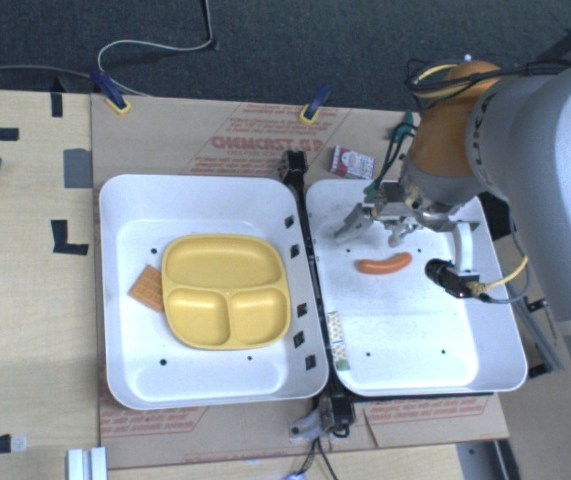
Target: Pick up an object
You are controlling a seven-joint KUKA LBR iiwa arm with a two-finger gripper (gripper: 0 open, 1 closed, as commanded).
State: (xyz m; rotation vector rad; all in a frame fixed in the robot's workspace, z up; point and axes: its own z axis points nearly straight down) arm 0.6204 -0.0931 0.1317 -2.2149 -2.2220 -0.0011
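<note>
A small orange-red sausage (383, 263) lies on the floor of the right bin (415, 358), near its middle. My gripper (375, 225) hangs just above and behind it, at the bin's far part, with its grey fingers (350, 226) spread apart and nothing between them. The left bin (125, 228) holds a yellow divided plate (227, 290) with a tan cracker-like piece (148, 288) tucked under its left edge.
A small red-and-white packet (350, 162) lies on the cardboard behind the right bin. Blue-yellow clamps (315, 108) hold the cardboard at the back. The arm's grey body (535, 198) and cables cover the right bin's right side. A black divider (305, 268) joins the bins.
</note>
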